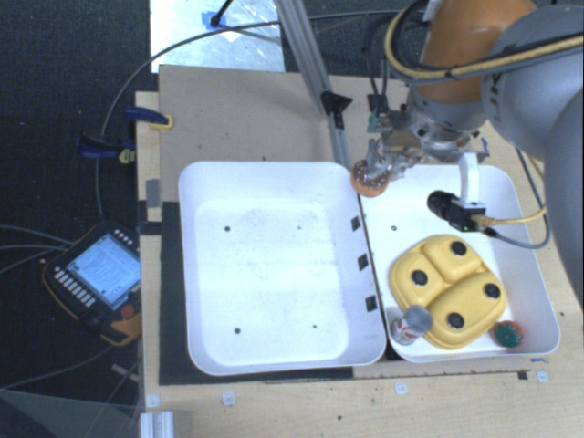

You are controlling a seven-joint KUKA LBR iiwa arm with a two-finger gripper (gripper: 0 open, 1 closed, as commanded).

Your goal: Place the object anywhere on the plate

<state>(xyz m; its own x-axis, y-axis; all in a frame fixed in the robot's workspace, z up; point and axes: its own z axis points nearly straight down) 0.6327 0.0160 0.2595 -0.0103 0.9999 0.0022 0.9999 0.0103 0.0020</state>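
Observation:
A yellow sectioned plate (449, 290) lies in the right bin (534, 272), toward its front. My gripper (376, 173) hangs over the far left corner of that bin, close to the divide between the two bins. It is shut on a small brown and orange round object (369, 185), which shows at its fingertips above the bin's rim. The object is well apart from the plate, up and to the left of it.
A small grey-topped item (412, 322) rests against the plate's front left edge. A green and red item (507, 334) lies in the right bin's front right corner. The left bin (265, 263) stands alongside. A black camera unit (453, 209) hangs from the wrist over the right bin.

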